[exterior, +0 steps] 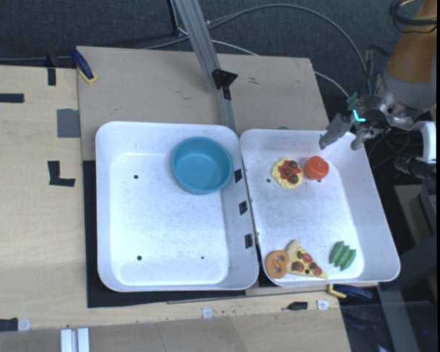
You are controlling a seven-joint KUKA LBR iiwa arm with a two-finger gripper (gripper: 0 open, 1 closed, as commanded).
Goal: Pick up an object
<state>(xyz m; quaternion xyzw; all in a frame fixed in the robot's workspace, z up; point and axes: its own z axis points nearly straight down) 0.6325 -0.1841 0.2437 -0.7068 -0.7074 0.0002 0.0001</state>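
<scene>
Overhead, gripper [344, 133] spread wide — empty — above right bin's [367, 174] far edge, near tomato [317, 168].

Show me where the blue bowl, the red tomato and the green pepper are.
blue bowl [201, 165]: camera view, on its inner floor.
red tomato [317, 168]: camera view, on the middle of its top.
green pepper [342, 255]: camera view, on the middle of its body.

Right white bin [312, 215] just below and left of the gripper [342, 134], left white bin [161, 233] well off to its left, slanted metal post [198, 31] up and left of it, grey cables [293, 8] arcing above, tan board [147, 86] beneath both bins, black tape marks [56, 174] far left.
</scene>
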